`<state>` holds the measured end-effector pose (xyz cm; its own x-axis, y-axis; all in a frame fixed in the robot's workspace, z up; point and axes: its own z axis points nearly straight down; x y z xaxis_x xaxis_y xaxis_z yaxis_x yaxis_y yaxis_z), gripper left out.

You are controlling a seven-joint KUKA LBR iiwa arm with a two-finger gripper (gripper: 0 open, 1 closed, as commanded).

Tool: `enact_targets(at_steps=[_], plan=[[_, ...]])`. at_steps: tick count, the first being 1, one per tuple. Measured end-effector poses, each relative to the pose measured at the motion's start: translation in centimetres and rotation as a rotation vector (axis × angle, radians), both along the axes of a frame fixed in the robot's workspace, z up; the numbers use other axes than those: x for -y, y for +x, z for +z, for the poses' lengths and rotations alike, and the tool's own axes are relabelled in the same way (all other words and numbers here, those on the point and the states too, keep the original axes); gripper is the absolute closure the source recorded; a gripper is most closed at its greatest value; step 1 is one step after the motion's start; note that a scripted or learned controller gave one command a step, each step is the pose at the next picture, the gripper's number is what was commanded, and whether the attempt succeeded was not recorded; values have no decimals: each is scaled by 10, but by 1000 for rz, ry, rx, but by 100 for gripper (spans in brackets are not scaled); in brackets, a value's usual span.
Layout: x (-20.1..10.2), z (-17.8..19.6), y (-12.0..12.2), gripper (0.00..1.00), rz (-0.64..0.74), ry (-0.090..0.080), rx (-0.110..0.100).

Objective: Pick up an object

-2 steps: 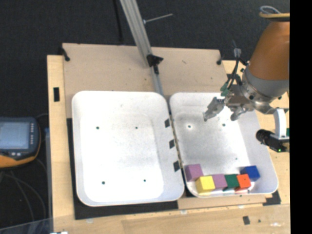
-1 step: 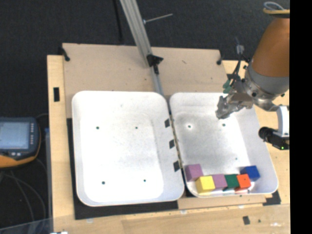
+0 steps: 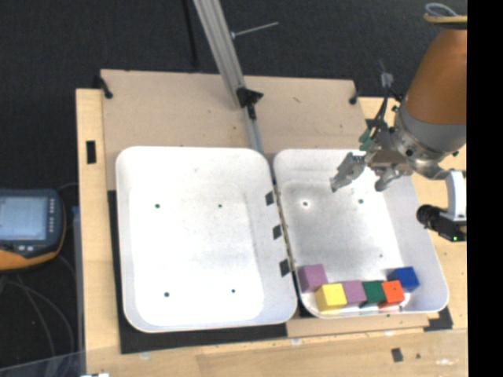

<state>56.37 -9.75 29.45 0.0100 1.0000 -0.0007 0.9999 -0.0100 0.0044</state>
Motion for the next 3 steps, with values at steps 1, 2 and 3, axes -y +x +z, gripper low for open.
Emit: enact_targets(at_steps=[1,2,3], plan=[[-50,-36,38,0,16,0,-2],[-42,-102,-1,0,8,0,-13],[-52,-98,-54,0,6,1,-7]])
